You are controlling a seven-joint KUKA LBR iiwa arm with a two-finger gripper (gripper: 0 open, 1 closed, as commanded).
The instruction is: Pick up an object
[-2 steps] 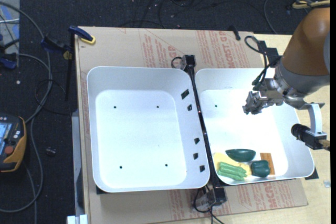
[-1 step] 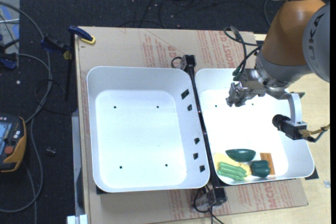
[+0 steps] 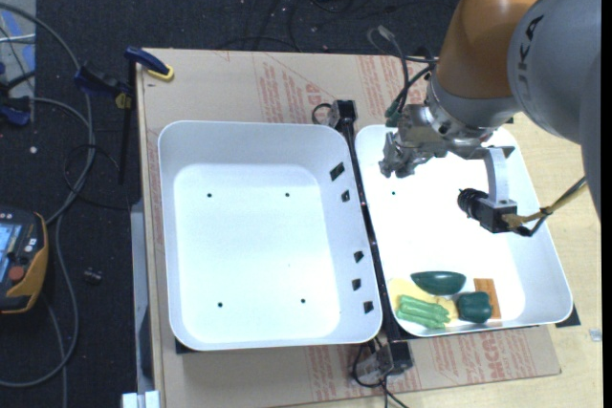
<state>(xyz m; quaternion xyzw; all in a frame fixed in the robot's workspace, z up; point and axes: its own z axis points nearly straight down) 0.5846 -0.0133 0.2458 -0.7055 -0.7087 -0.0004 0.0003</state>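
The table point(image 3: 239, 76) is brown and flat, and two white bins sit on it side by side. The left bin point(image 3: 182, 234) is at 9 o'clock from the middle of the picture. The right bin point(image 3: 535, 253) is at 3 o'clock.

The big arm point(image 3: 535, 24) comes in from 2 o'clock. It is grey with an orange part. The gripper point(image 3: 397, 162) hangs over the top left part of the right bin, close to the black strip between the two bins. It is dark and small here, so I cannot tell if it is wide or narrow. I see nothing in it.

The things to pick up are all in the near end of the right bin, at about 5 o'clock. They are well apart from the gripper. There is a dark green bowl point(image 3: 438, 282). Just below it, at 7 o'clock from the bowl, is a light green toy point(image 3: 421, 311) that looks like a bunch of long pods. At 4 o'clock from the bowl is a dark green lump point(image 3: 474, 306). A small orange block point(image 3: 487, 286) lies just behind the lump and touches it.

A black box point(image 3: 486, 208) hangs on the arm over the right bin.
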